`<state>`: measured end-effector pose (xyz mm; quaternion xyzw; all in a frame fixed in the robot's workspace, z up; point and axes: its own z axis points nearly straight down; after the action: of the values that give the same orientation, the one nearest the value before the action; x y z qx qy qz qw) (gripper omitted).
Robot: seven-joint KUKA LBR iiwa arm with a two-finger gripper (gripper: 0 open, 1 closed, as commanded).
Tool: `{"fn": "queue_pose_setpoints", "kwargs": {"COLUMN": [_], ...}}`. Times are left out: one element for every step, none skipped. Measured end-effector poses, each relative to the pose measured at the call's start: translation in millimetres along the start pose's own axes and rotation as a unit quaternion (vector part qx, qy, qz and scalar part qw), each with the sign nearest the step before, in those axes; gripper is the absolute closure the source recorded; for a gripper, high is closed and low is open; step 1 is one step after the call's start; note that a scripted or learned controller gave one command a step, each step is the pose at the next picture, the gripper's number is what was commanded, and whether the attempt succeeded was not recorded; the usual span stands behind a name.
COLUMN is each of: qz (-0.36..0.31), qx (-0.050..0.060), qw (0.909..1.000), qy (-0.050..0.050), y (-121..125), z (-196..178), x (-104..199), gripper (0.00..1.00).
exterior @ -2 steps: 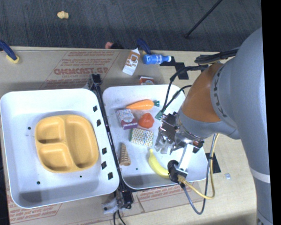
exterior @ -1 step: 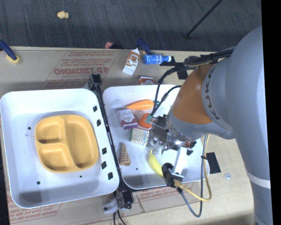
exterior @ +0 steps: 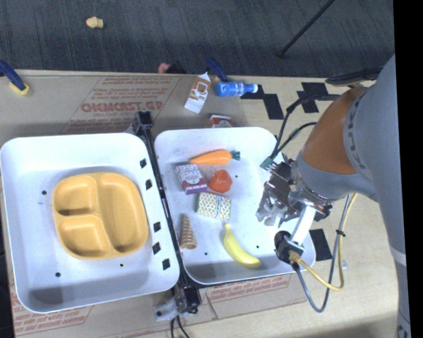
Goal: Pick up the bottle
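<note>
- The task has barely begun, judging from how things lie: the bottle (exterior: pixel 234 89), blue with a white cap end, lies on its side on the counter (exterior: pixel 88 100), outside both bins, just beyond the far rim of the right bin (exterior: pixel 266 137).
- Nothing is lifted. The bottle rests flat, next to a small carton (exterior: pixel 198 93) on its left and near a little red-and-white packet (exterior: pixel 221 120) that sits closer to the bin's rim.
- The gripper (exterior: pixel 274 209) hangs over the right side of the right bin, near its right wall, with the grey arm (exterior: pixel 338 151) and its orange band reaching in from the right.
- The metal parts at the wrist are cluttered and blur together, so one cannot tell whether the fingers are spread or closed; nothing can be made out between them.
- The bottle lies well apart from the gripper, toward the far edge of the counter and a little to the left of it in the picture, with the bin's rim between them.
- Inside the right bin lie a carrot (exterior: pixel 212 157), a tomato (exterior: pixel 220 180), a banana (exterior: pixel 240 247), an ice-cream cone (exterior: pixel 186 232) and two small boxes, none of them the target. The left bin (exterior: pixel 24 231) holds a yellow divided tray (exterior: pixel 101 213).
- Everything remains to do: travel out over the rim, come down over the bottle, close on it and lift.
</note>
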<state>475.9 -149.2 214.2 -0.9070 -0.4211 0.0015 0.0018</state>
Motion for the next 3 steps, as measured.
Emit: {"fn": "queue_pose_setpoints", "kwargs": {"qz": [0.046, 0.03, -0.07], "qx": [0.001, 0.0, 0.001], "qw": [0.9989, 0.9995, 0.9975], "qy": [0.0, 0.001, 0.001], "y": [31, 38, 36], "z": [95, 63, 90], "x": [-37, -44, -42], "gripper": [1.0, 1.0, 1.0]}}
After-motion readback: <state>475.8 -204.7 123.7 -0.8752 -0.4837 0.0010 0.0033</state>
